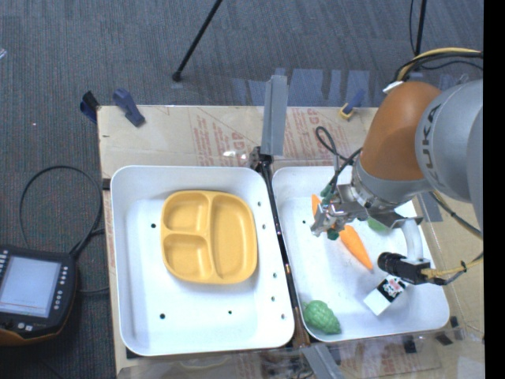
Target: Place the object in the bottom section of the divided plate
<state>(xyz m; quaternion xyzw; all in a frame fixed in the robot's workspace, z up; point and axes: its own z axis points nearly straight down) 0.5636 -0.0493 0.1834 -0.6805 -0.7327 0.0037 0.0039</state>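
Gripper (330, 221) sits low in the right bin (430, 310), over the upper end of an orange carrot (356, 246) — whether its fingers are parted or closed on anything cannot be told from this angle. The carrot lies slanted, running from the gripper down and to the right. Below the gripper, near the bin's front edge, a green knobbly object (322, 317). A small white box (383, 294) lies lower right of it. The yellow divided plate (210, 236) rests well to the gripper's left, in the left bin (134, 306) — all three sections bare.
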